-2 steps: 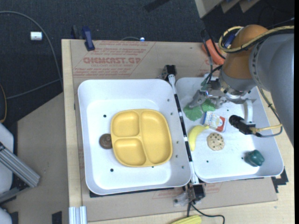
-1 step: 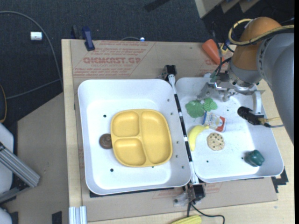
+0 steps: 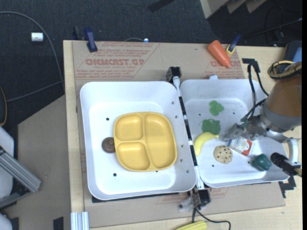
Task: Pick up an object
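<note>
Yellow divided plate (image 3: 145,141) in left bin (image 3: 96,99), brown round thing (image 3: 108,144) beside it. Gripper (image 3: 238,137) low in right bin (image 3: 230,87), near cookie (image 3: 222,154), banana (image 3: 203,141).

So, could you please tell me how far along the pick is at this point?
Nothing looks lifted yet. The gripper is down in the right bin, over the white-and-red packet beside the cookie. Whether it has a grip is unclear. Grasping and lifting remain.
</note>
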`<act>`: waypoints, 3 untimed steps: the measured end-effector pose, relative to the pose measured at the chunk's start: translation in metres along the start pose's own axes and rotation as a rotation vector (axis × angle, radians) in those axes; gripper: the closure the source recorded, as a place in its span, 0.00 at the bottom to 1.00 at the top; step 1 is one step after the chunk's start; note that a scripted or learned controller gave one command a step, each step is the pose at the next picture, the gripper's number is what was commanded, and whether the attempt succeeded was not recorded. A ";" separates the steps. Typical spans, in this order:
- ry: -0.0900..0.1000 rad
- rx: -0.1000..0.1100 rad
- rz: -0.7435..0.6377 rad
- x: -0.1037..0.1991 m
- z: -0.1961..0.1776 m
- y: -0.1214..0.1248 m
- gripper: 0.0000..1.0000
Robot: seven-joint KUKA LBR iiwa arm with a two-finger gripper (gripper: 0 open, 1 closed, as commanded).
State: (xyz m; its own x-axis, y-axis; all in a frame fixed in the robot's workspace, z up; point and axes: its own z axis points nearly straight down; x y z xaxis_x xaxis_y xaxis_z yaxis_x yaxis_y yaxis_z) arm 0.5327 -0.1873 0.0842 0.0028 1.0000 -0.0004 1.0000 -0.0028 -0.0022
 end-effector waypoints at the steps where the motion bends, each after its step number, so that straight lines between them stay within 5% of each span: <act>1: 0.000 -0.005 -0.004 0.017 -0.092 0.056 0.00; 2: 0.001 -0.002 -0.003 0.035 -0.013 0.115 0.00; 3: 0.002 -0.001 -0.003 0.073 -0.001 0.123 0.00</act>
State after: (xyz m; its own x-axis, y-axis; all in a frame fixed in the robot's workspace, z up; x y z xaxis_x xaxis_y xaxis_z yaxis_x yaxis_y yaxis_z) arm 0.6555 -0.1147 0.0845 -0.0006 1.0000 0.0013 1.0000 0.0006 -0.0012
